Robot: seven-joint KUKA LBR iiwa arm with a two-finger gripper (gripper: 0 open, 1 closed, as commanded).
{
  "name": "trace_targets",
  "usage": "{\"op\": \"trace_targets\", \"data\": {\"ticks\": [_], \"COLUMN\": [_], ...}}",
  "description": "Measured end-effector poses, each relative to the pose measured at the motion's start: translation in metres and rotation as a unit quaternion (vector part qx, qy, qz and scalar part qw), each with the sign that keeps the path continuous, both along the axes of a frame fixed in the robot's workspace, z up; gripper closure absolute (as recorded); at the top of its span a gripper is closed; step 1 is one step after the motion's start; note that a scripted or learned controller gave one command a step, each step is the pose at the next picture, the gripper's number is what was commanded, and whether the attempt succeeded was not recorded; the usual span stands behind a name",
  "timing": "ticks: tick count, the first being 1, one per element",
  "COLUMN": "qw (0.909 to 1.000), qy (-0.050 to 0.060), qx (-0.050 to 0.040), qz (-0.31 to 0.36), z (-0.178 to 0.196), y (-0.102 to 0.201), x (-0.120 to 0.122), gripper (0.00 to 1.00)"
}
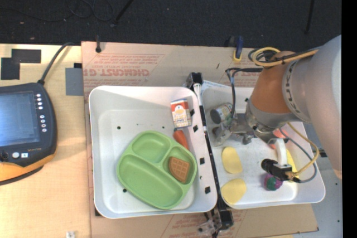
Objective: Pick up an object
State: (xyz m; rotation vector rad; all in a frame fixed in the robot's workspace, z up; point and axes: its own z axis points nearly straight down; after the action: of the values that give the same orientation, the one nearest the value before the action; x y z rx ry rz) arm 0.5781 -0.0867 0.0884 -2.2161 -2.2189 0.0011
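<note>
A grey arm (312, 83) with an orange band (271, 89) is seen reaching in from three o'clock, bent low over the right bin (312, 195). Its gripper (231, 130) is lowered into that bin's ten o'clock corner, just beside a small silvery can (218, 114) lying there; whether anything is gripped cannot be told from this angle.

Two pale yellow pieces are scattered in the same bin: one yellow piece (232, 160) just below the gripper at six o'clock, and a second yellow piece (234, 190) near the bin's seven o'clock corner. A small purple and green toy (272, 181) is seen toward five o'clock, with cables looped just beside it.

In the left bin (106, 120), a green divided plate (153, 170) is laid toward the five o'clock side, a waffle (179, 168) resting in its three o'clock compartment. A small carton (179, 112) is propped at the bin's two o'clock side, with an orange-red item (181, 138) just below it, touching the plate's rim.

A control pendant (22, 125) is set on the bench at nine o'clock.
</note>
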Motion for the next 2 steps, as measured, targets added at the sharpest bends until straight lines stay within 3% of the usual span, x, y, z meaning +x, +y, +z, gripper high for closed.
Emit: {"op": "trace_targets", "data": {"ticks": [1,2], "qw": [1.0000,1.0000], "qy": [-0.003,-0.004], "qx": [-0.0011,-0.0020], "qz": [-0.005,0.001], "z": [0.001,0.001], "y": [-0.053,0.003], "x": [-0.103,-0.049], "gripper": [0.00,0.00]}}
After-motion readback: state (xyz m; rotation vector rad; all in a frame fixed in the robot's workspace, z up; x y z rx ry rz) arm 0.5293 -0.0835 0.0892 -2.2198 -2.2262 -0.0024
